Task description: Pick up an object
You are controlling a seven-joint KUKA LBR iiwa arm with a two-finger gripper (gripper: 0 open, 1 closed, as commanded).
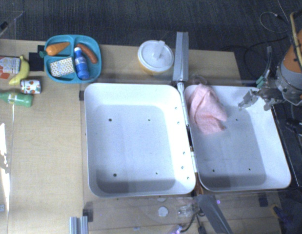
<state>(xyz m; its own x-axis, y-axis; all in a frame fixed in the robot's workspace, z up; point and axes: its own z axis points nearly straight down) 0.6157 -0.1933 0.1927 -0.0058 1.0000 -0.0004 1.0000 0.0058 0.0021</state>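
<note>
Nearest the camera: two white bins side by side. Left bin (133,140) bare floor. Right bin (248,165) bare along its near half.

Farther in, right bin: pink cloth (207,108), the only pickable thing in either bin. Lies crumpled against the left wall, in the far-left corner. Long axis runs roughly near-to-far, slanting a little right toward the near end; broad, bunched end far, narrower tail near.

Same depth, right side: gripper (249,100) over the bin's far-right part, well apart from the cloth, nothing between its fingers. Finger spread: cannot tell. Probably poised to approach from the right.

Beyond the bins, on the bench: lidded cup (155,56); teal tray (72,57) of toy food; a few small toys at far left, likely set aside as spares.
</note>
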